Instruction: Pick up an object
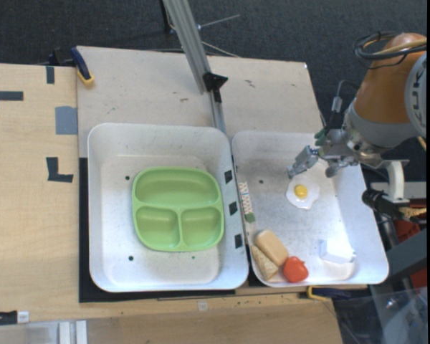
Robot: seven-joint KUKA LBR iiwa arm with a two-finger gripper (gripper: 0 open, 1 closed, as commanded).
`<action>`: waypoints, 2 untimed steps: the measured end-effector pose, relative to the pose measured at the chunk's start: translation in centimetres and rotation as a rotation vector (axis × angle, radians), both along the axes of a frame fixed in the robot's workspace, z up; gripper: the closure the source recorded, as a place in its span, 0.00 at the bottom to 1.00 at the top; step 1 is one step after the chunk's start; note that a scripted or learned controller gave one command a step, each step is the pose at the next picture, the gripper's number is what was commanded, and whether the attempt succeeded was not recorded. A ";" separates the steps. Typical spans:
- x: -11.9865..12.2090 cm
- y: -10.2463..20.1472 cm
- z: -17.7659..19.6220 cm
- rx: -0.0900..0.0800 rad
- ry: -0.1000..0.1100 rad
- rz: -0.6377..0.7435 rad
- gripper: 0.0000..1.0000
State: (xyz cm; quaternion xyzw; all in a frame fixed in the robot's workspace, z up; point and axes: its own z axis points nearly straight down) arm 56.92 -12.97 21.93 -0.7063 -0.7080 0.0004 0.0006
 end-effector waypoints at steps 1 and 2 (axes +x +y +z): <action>0.0 0.0 0.0 0.000 0.000 0.000 0.00; 0.2 -0.9 -5.5 -0.001 0.005 -0.001 0.00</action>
